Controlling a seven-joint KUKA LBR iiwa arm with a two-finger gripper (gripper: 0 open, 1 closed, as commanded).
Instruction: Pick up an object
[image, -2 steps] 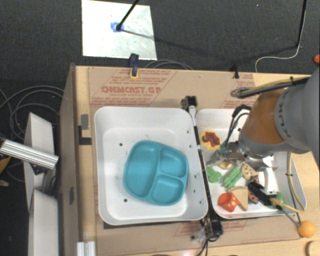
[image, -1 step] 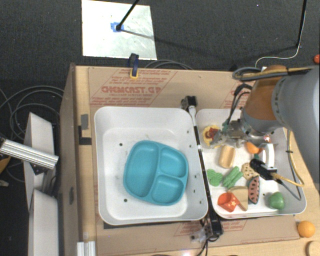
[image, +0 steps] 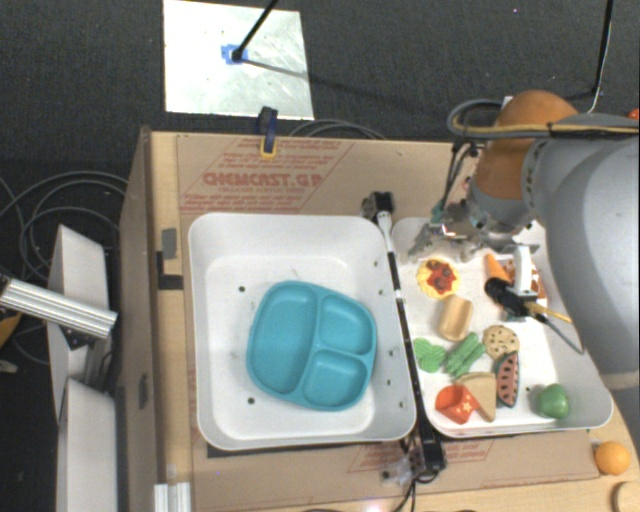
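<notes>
My grey metal arm (image: 590, 230) comes in from the right of the scene, its broad rounded body bulking large along the right side and narrowing toward the far right corner. The orange band (image: 520, 150) sits just above my wrist, at the far right, and from there the wrist turns downward. My two-finger gripper (image: 462, 228) hangs below the band, pointing down and slightly to the left; how its jaws stand cannot be made out against the dark metal parts clustered at the wrist.

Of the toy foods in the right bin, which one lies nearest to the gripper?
The pizza slice, yellow with red spots, directly below the gripper.
</notes>
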